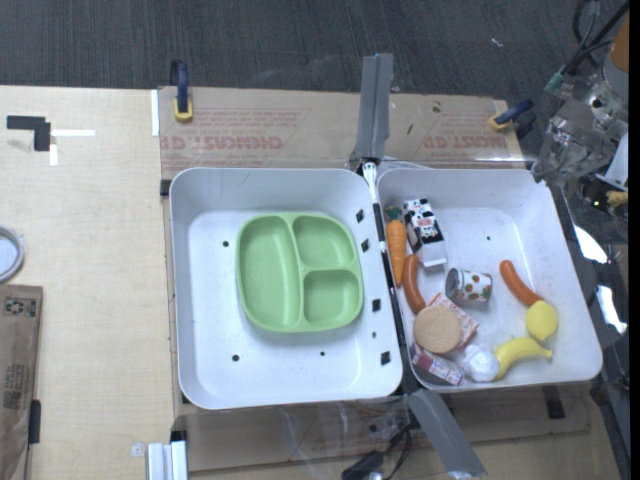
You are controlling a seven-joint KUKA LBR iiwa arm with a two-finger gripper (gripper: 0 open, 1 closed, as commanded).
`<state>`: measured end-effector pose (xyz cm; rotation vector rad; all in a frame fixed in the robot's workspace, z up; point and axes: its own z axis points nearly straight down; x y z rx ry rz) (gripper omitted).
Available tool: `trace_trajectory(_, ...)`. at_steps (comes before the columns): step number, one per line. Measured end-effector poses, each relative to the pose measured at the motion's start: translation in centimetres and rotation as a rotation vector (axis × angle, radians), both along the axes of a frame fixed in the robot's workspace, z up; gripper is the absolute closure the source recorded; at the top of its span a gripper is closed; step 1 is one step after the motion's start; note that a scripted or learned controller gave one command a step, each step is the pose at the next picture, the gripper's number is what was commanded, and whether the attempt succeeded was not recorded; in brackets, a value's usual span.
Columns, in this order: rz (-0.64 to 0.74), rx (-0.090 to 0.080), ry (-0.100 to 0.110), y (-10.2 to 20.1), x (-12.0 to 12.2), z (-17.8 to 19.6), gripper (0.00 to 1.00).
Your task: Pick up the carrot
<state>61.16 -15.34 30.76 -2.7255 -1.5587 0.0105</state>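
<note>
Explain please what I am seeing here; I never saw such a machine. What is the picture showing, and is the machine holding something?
One fixed camera looks down at a slant on a bench with two shallow white bins. The grey machinery at the upper right is the robot arm, which reaches in from that side; it is above the bench edge, away from the items. The left bin holds a green divided plate. The right bin holds toy food: the carrot along its left wall, sausages, a banana, a lemon, a small can and a milk carton. The carrot lies untouched.
</note>
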Motion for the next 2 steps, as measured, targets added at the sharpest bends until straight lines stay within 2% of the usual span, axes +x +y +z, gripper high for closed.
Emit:
trace_trajectory(1, 0.0, 0.0, 0.0, 0.0, 0.0, 0.0, 0.0)
trace_trajectory(2, -0.075, 0.002, 0.001, 1.8, 4.6, -19.0, 0.0)
